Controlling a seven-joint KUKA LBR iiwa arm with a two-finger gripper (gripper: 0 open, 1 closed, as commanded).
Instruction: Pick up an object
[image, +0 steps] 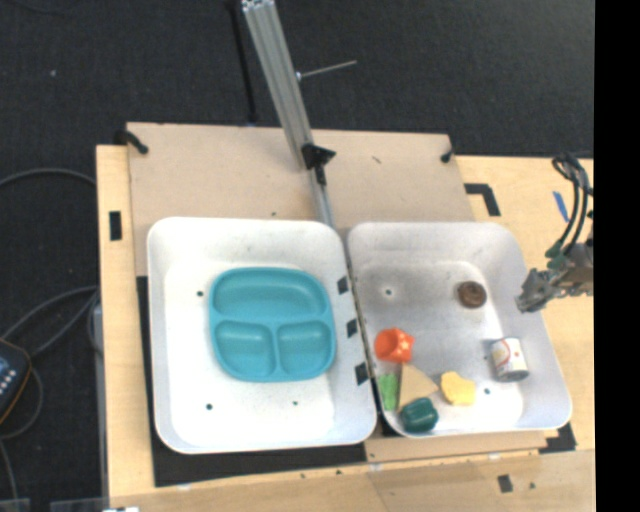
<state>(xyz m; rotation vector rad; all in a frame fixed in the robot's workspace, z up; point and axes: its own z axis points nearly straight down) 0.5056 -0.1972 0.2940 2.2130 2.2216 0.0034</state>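
Note:
The right bin (430, 250) holds several small objects: a brown round piece (471, 294), an orange piece (394, 346), a small white can with a red label (507, 358), a yellow piece (458, 388), a tan wedge (417, 384), a light green stick (388, 388) and a dark green block (419, 414). My gripper (538, 291) hangs at the right bin's right rim, just above and right of the can. It is small and dark here. Nothing shows between its tips.
The left bin (180, 250) holds a teal divided plate (271, 323). A metal pole (284, 90) slants down from the top to the bins' shared edge. Cables (572, 200) trail at the far right above the gripper.

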